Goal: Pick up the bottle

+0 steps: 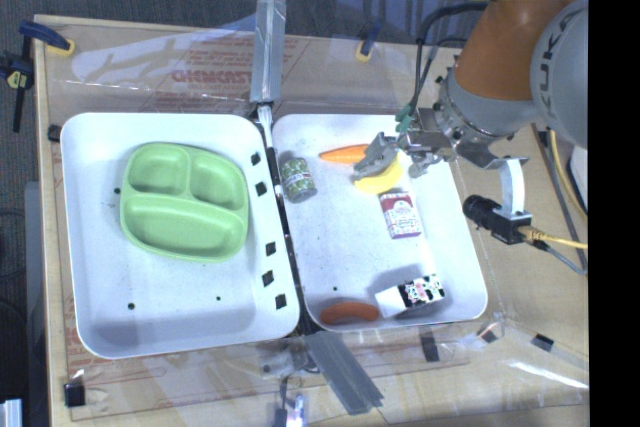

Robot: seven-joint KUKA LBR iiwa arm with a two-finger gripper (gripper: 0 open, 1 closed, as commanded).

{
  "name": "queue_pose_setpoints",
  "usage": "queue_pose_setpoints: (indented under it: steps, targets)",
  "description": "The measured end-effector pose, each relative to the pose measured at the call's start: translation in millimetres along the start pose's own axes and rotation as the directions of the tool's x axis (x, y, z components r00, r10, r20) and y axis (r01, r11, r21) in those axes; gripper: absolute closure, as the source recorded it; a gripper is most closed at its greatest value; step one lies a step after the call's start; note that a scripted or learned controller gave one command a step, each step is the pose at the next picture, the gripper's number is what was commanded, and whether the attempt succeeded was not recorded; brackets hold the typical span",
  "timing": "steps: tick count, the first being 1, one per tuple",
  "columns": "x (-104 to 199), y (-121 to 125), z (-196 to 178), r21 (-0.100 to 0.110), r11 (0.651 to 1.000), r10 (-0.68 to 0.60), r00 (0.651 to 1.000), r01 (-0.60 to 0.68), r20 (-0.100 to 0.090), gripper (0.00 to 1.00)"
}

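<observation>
- I see the gripper (385, 158) low over the far part of the right bin (455, 215), just above a yellow piece (378, 179) and right beside the carrot (343, 154).
- I cannot tell from here how its pincer is set.
- The bottle (400, 214), white with a red label, lies flat on the right bin's floor, just nearer the camera than the gripper and apart from it.
- A small can (296, 177) sits by the divider; a sausage (349, 313) and a black-and-white carton (412, 295) lie along the near wall.
- The left bin (100, 305) holds a green tray (185, 201).
</observation>
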State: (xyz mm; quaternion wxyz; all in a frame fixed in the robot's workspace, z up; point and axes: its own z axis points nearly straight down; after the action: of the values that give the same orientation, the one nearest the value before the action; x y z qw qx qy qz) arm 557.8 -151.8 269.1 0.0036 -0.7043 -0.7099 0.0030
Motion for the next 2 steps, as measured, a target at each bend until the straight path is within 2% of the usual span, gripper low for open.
queue_pose_setpoints:
  steps: [1,2]
  targets:
    - [-59.9,-20.2,-29.9,-0.005,0.978,-0.211,0.978,0.211,0.002,0.0]
    - [-48.8,-22.2,-23.3,-0.001,1.0,0.009,1.0,-0.009,-0.001,0.0]
